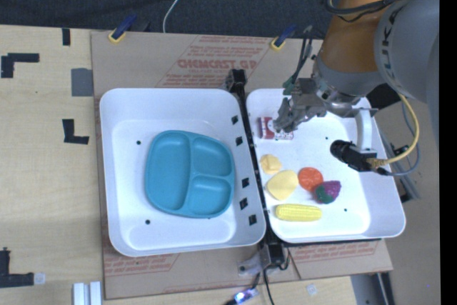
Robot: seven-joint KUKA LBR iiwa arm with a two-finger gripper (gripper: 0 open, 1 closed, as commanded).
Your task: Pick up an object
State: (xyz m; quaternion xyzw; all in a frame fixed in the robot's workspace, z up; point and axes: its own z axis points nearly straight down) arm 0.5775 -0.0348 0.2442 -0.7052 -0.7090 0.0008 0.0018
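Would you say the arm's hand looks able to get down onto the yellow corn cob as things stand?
Probably yes. The corn cob lies flat near the front wall of the right bin, nothing above it, apart from the purple piece. The hand hovers over the same bin, near its back left.

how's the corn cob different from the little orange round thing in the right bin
The corn cob is yellow and long, lying lengthwise near the right bin's front edge. The orange round thing is red-orange and compact, and it sits farther from that edge, touching a purple item. The corn lies apart from both. Both are small toy-like foods in the same bin, and neither is in the gripper.
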